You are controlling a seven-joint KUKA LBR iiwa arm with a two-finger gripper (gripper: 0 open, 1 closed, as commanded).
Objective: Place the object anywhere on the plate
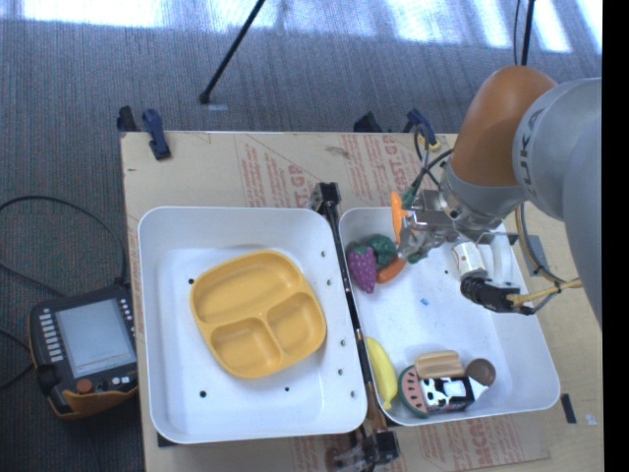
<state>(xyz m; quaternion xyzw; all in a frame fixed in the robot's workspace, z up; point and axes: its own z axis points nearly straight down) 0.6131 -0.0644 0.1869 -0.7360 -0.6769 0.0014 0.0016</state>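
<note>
A yellow three-compartment plate (257,312) lies in the left white bin (172,362). In the right bin (462,327), purple toy grapes (362,266) rest at the left wall, with a green toy (379,248) and an orange carrot-like piece (391,270) beside them. My gripper (411,247) hangs low over the upper part of the right bin, just right of the green toy and the carrot piece. Its fingertips are dark and partly hidden by the wrist.
At the right bin's front edge lie a yellow banana (381,369), a watermelon slice (419,401), a bread-like block (438,363), a black-and-white piece (453,391) and a brown round piece (481,372). A teach pendant (86,347) sits on the floor left of the bench.
</note>
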